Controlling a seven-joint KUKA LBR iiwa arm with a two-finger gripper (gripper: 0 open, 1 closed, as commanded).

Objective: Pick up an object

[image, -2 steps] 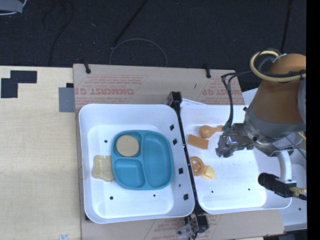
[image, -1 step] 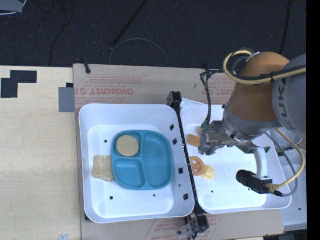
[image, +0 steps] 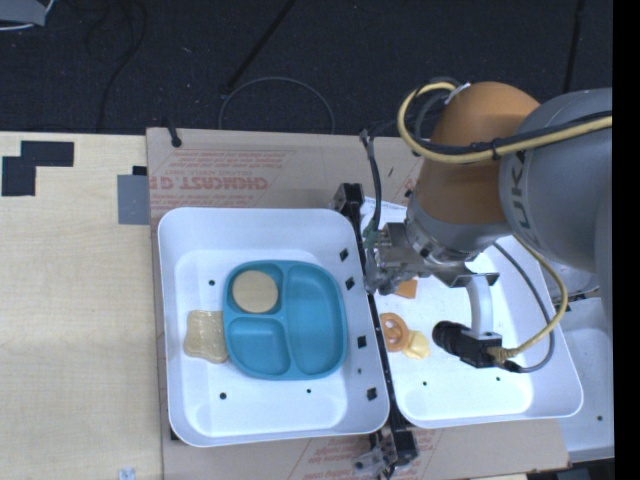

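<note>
My gripper (image: 385, 273) sits low in the right bin (image: 545, 393); its state I cannot tell. An orange piece (image: 405, 288) lies just beside it, a pretzel (image: 392, 330) just below.

Both white bins, the left bin (image: 190, 258) and the right bin (image: 545, 393), look like smooth moulded plastic with a faint sheen. The blue divided tray (image: 305, 333) in the left bin is also smooth plastic, slightly glossy. At its ten o'clock compartment sits a round tan disc (image: 254, 291) with a dull, matt face (material unclear). The pale yellow piece (image: 205, 335) at the tray's nine o'clock looks soft and rough-textured. The bench top (image: 70, 298) reads as light wood-grain laminate, matt. The arm (image: 560, 178) is smooth grey painted metal with a glossy orange band (image: 480, 118).
</note>
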